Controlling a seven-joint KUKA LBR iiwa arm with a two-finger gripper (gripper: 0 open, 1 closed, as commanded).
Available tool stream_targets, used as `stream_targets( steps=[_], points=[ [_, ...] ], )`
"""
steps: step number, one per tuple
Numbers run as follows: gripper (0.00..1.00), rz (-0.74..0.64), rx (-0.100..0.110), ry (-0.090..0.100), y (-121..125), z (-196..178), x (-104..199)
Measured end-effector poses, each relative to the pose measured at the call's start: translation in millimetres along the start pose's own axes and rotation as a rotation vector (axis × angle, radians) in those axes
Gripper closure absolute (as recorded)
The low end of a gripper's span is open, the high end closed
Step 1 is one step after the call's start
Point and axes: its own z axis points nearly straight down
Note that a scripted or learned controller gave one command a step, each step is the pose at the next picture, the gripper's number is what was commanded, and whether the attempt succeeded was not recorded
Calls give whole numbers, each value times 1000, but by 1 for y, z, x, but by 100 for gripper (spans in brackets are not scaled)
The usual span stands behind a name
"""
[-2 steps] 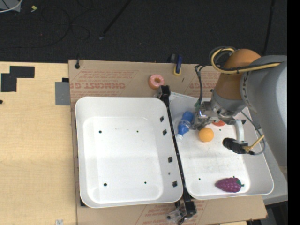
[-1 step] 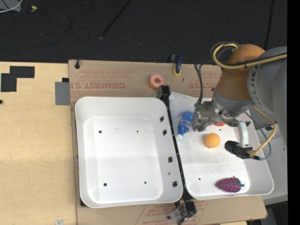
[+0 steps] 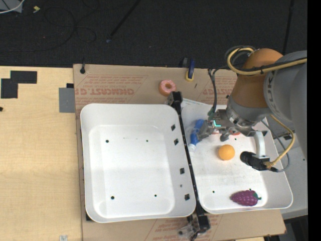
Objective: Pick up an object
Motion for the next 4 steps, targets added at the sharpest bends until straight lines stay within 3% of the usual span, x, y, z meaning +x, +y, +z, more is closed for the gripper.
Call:
stream_targets(
  steps=[1,2,3,4],
  points=[
    [0,4,2,-2,4,65,-43],
    [0,-1,3,1,-21,63,3],
    [0,6,-6,-4,-55,-20,-52],
    [0,0,-3,-1,-13,66,-31]
  ],
)
